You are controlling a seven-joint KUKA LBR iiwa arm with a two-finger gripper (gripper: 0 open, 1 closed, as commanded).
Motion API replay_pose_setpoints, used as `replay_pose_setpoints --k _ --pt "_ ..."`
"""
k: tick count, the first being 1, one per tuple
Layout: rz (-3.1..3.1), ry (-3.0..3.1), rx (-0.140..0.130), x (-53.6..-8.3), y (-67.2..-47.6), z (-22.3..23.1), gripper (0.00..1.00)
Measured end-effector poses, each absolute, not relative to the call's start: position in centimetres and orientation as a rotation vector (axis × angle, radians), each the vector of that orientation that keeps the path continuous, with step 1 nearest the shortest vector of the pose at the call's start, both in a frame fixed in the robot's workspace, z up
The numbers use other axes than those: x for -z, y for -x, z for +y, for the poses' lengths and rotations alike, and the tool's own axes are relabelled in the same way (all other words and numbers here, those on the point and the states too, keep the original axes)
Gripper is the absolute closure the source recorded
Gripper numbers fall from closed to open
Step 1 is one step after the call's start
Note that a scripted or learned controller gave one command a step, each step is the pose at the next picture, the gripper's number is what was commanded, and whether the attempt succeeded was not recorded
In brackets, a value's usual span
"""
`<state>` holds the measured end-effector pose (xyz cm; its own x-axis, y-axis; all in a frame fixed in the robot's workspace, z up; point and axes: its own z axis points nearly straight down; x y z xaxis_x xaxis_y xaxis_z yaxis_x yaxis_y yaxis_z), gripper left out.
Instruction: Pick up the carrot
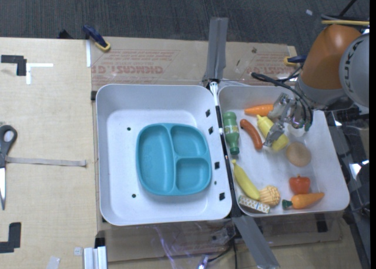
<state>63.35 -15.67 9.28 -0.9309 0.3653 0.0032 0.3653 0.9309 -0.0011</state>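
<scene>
Though mirrored, "KUKA" lettering [355, 68] legible.

An orange carrot [306, 201] lies beside a red tomato [299, 184]. A teal plate [174, 159] sits in the white bin [111, 162] left of the green bottle [230, 133].

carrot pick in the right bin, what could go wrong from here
The end effector hangs over a yellow item beside the sausage, so it could close on one of those instead. Two carrots show, one near the back wall and one in the front corner by the tomato; corner walls may block the approach.
</scene>
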Motion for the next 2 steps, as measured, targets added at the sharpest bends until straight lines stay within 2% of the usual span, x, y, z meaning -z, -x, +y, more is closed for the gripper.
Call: replay_pose_setpoints --k 1,2 --pt "-3.055 0.761 -0.001 -20.5 -64.2 -16.3 0.00" --pt "-2.992 1.017 0.005 -11.4 -65.4 -18.2 0.00"
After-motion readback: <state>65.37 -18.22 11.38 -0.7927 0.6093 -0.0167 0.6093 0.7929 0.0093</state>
